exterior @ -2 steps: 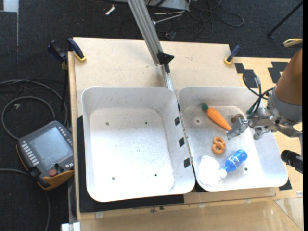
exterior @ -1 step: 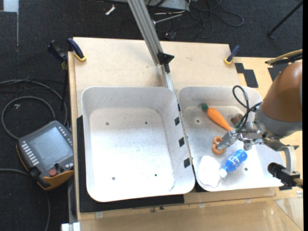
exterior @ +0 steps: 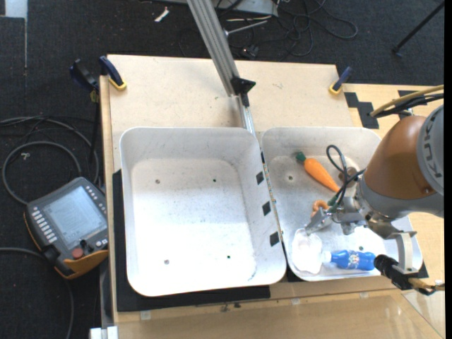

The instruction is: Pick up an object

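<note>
Bins sit side by side on the bench (exterior: 183, 90): the left bin (exterior: 141, 147) and the right bin (exterior: 282, 143), their inner walls touching along the middle. The arm (exterior: 402, 168), grey with a broad orange band, reaches in from the right and hangs over the right bin. Its gripper (exterior: 319, 221) points down and toward the left, low over the bin floor, with its metal tip just above a white lump (exterior: 306, 254) that lies near the front wall. Whether the gripper is apart or together, I cannot tell; the wrist hides most of it, and nothing can be made out between its tips.

A toy carrot (exterior: 319, 173) with a green top lies tilted in the back part of the right bin, close beside a loop of black cord (exterior: 336, 158). A small orange piece (exterior: 320, 205) lies just beside the gripper. A blue bottle (exterior: 353, 260) lies on its side near the front wall, just right of the white lump.

Off the bench, on the dark floor at the left, rests a control pad (exterior: 67, 221) with a grey screen and orange edge. A slanted metal rail (exterior: 215, 37) crosses the back of the bench.
</note>
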